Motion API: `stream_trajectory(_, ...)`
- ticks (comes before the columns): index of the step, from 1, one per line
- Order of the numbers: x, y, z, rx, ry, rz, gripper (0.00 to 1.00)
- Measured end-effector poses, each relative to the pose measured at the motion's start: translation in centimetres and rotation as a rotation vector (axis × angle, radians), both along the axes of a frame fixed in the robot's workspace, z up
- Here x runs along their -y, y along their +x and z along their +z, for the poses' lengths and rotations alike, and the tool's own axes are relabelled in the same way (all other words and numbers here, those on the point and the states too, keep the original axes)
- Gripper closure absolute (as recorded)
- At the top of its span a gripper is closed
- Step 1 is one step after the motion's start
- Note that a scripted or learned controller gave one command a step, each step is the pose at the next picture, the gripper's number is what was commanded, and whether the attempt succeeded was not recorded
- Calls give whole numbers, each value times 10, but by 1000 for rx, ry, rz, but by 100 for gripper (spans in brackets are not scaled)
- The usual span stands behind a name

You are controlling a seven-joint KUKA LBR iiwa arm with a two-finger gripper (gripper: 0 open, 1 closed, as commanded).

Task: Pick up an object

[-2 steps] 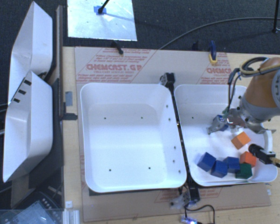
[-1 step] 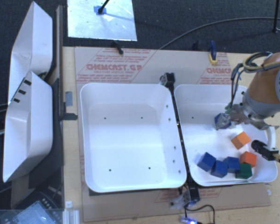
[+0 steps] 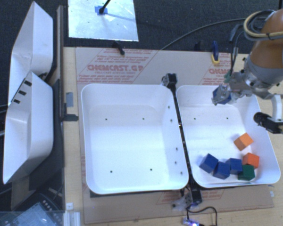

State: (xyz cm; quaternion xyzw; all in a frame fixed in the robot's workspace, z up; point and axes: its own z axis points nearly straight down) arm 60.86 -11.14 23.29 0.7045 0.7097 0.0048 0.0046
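My gripper (image 3: 222, 96) hangs over the far edge of the right bin (image 3: 203, 126), well away from the blocks. Its tip looks bluish and blurred. Several blocks lie in the bin's near right corner. Three blue blocks (image 3: 209, 163), (image 3: 221, 169), (image 3: 234, 165) sit in a row. A green block (image 3: 247, 173) rests beside them, with an orange-red block (image 3: 251, 159) just behind it. A lighter orange block (image 3: 244, 141) lies a little farther back, on its own.
The left bin (image 3: 132, 140) stands next to the right one, with a black divider (image 3: 179, 131) between them. Two spare white bins (image 3: 30, 93) lean at the far left. A cable and a black part (image 3: 266, 120) hang by the right bin's right rim.
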Motion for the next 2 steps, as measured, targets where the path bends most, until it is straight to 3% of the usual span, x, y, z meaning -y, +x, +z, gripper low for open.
stream_trajectory(1, -79, 25, 53, -7, 2, 1, 100)
stream_trajectory(2, -140, -38, -50, -21, 0, -3, 100)
